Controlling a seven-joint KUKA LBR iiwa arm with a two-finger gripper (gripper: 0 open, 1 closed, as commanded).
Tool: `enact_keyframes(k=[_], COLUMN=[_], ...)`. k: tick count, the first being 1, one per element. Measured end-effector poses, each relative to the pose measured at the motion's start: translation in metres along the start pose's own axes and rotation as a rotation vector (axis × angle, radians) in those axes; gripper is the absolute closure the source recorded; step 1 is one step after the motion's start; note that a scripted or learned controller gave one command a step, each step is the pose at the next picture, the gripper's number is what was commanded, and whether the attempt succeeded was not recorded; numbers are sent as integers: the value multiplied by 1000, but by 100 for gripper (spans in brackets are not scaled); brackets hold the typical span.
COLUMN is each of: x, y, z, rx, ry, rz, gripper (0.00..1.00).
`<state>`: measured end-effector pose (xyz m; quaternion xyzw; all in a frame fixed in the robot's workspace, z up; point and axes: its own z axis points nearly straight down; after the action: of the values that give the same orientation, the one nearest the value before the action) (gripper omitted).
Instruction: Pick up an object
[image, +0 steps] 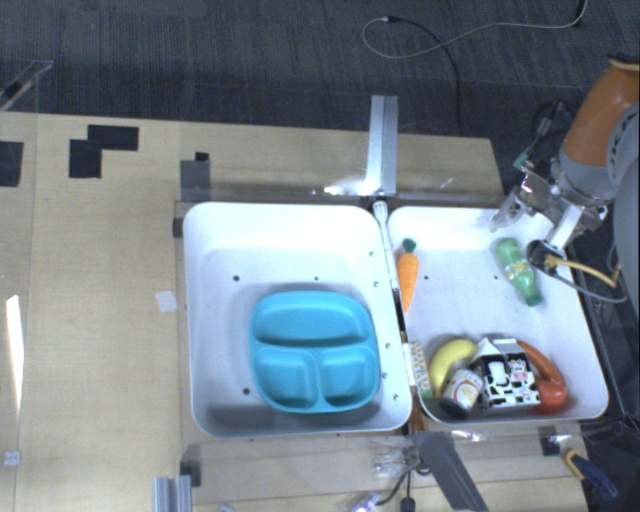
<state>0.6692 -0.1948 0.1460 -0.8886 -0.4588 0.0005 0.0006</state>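
Sausage (545, 376) lies low (arm (600, 130) raised, gripper (535, 205) above bottle (520, 268)).

- Light wooden counter (100, 300): matt, faintly grained.
- Two shallow white plastic bins (210, 300): smooth, slightly glossy.
- Blue three-compartment plastic tray (315, 350): smooth, satin.
- Upright grey metal post (384, 140): brushed.

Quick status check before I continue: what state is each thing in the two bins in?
Blue divided tray: flat, upright, in left bin.
Toy carrot: lying along right bin's left wall.
Green bottle: on its side, near the end effector.
Banana: lying in the near-corner pile.
Red toy: lying in the same pile.
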Motion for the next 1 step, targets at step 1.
enact_keyframes(k=[1], x=[-1], y=[1], z=[-20], rx=[0], ry=[-1], rz=[-52], gripper=[0])
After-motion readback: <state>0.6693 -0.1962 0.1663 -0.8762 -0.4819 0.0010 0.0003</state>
